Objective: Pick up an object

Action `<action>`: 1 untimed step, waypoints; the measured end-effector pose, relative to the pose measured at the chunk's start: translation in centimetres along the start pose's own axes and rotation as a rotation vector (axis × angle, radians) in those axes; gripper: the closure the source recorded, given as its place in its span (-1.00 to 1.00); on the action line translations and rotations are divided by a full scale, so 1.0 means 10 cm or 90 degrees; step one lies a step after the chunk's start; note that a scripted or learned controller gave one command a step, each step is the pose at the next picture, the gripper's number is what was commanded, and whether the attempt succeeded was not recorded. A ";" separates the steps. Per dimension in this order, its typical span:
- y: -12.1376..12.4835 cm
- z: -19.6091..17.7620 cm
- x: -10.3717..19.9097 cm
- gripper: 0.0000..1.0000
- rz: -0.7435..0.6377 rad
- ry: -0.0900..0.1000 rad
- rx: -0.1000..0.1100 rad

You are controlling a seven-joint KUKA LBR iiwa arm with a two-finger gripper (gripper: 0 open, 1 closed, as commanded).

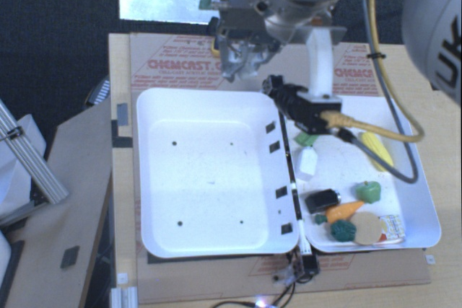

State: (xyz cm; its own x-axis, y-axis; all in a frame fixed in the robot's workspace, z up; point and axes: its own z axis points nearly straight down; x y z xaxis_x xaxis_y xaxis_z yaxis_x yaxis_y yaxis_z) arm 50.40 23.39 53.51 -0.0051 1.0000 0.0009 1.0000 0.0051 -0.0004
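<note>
Gripper (242, 61) hangs past the far rim of the left bin (155, 177); can't tell its grip state. Pickable stuff crowds the right bin (426, 223) next door: toy carrot (345, 210), green pepper (369, 191), yellow corn (376, 150), black block (323, 199).

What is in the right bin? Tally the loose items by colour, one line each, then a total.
Green: 3, a green piece by the bin's inner wall, a green block, a dark green lump
Yellow: 1, corn cob
Orange: 1, carrot
White: 1, white block
Black: 1, black block
Tan: 1, tan disc
Total: 8
</note>
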 end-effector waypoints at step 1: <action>0.26 1.05 -0.01 1.00 0.004 -0.003 0.004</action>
